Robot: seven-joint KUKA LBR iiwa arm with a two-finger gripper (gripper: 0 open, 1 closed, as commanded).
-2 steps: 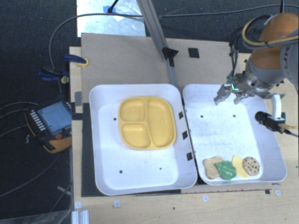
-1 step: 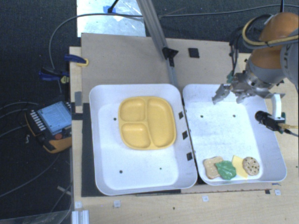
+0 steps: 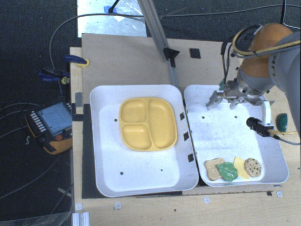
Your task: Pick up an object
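The fingers' opening cannot be told; nothing shows between them. The food items [image 3: 233, 168], namely toast, a green piece, cheese and a cookie, lie clustered in the near corner of the right bin [image 3: 207, 121]. The gripper [image 3: 225, 98] hangs over the far end, well apart.
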